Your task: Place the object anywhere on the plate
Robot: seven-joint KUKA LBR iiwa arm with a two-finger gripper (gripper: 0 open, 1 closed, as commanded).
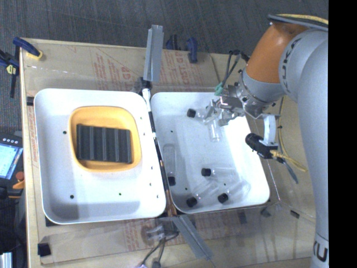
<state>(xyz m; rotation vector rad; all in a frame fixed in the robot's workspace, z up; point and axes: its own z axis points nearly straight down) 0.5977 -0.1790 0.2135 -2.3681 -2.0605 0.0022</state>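
Observation:
A yellow plate (104,116) with a dark ribbed centre lies in the left bin (56,194). Several clear plastic bottles with black caps lie in the right bin (184,133). One bottle (201,114) lies at the back of this bin, its black cap pointing left, and my gripper (222,111) is low over its right end. A clear shape (215,132) lies just in front of the gripper. I cannot make out whether the gripper touches the bottle.
Another bottle (169,159) lies along the right bin's left wall. More bottles (217,190) cluster at its front edge. A grey divider bar (153,49) rises between the bins at the back. Clamps (192,49) sit on the bench's far edge.

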